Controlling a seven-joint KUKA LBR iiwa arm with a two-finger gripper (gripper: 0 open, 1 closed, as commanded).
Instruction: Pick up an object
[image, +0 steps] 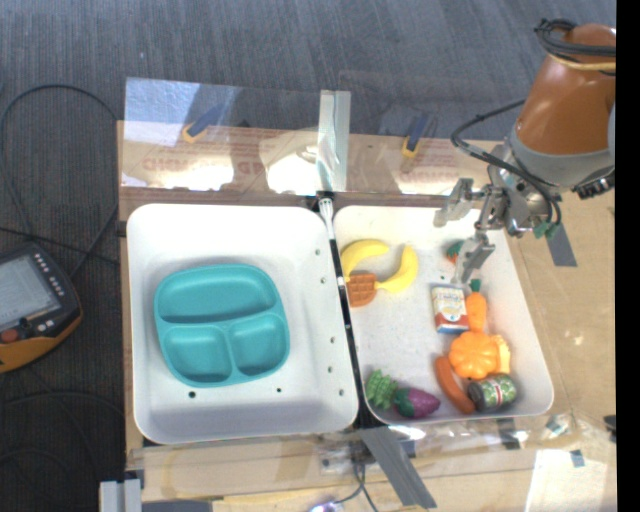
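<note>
Over the right bin, nothing gripped yet

Over the right bin (540, 392), your gripper (474, 262) hangs near the back edge, beside the banana (392, 265); you cannot tell how wide it stands. You would likely find the banana light, stiff and slick; take it across its middle. Smaller picks: pumpkin (477, 353), carton (450, 307), can (494, 392).

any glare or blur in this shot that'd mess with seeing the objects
Camera view: strong glare on the clear panels behind the bins washes out that strip; the white right bin is bright but the banana and the orange toy read clearly; the tool looks slightly soft; the teal tray is evenly lit, with soft shadows.
</note>
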